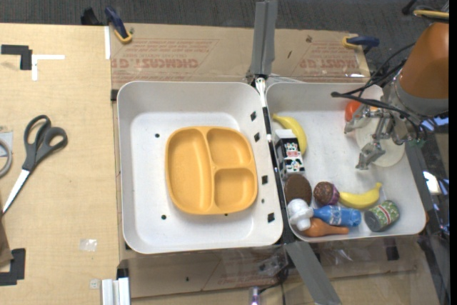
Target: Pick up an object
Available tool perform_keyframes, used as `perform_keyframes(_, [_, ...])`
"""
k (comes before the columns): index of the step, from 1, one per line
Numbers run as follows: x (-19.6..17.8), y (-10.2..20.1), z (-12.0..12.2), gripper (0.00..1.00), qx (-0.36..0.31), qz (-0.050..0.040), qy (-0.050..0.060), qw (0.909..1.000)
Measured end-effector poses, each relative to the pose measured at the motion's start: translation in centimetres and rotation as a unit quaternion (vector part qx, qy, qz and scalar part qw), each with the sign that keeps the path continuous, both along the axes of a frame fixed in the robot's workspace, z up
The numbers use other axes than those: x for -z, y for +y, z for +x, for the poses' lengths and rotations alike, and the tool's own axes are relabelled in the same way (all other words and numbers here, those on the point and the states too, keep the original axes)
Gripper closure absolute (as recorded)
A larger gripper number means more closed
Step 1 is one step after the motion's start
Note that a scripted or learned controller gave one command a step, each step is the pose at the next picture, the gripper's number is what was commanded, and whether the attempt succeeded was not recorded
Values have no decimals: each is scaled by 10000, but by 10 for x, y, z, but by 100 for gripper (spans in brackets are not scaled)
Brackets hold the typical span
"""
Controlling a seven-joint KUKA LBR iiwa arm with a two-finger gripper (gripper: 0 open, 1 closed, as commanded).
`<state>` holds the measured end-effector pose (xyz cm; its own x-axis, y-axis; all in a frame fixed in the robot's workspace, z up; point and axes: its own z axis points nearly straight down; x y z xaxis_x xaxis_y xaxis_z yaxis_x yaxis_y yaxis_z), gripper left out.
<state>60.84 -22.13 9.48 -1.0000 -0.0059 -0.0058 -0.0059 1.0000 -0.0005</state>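
Observation:
My gripper [362, 143] hangs over the upper right part of the right bin [328, 126], open, with nothing between its fingers. A white round object [391, 153] lies just right of it, partly under the wrist, and a small orange-red object [353, 110] lies just above it. Along the bin's front lie a yellow banana [360, 196], a green can [382, 215], a blue bottle [337, 216], an orange piece [327, 228], a white piece [298, 211], a maroon ball [325, 192] and a brown ball [298, 188]. Another banana [293, 131] and a small carton [290, 156] lie by the left wall.
The left bin [143, 175] holds a yellow divided plate [211, 169]. A grey divider [265, 39] runs between the bins. Scissors [34, 151] lie on the bench at far left. Cables hang around the arm at the right edge.

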Motion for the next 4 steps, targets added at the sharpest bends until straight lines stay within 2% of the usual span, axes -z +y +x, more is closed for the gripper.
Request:
perform_keyframes(1, [-1,0,-99,0,145,-9,-27,9999])
perform_keyframes(2, [0,2,30,0,1041,10,-9,9946])
perform_keyframes(3, [1,56,34,0,1767,8,1,9843])
perform_keyframes(4, [-10,56,36,100,1751,2,-31,9846])
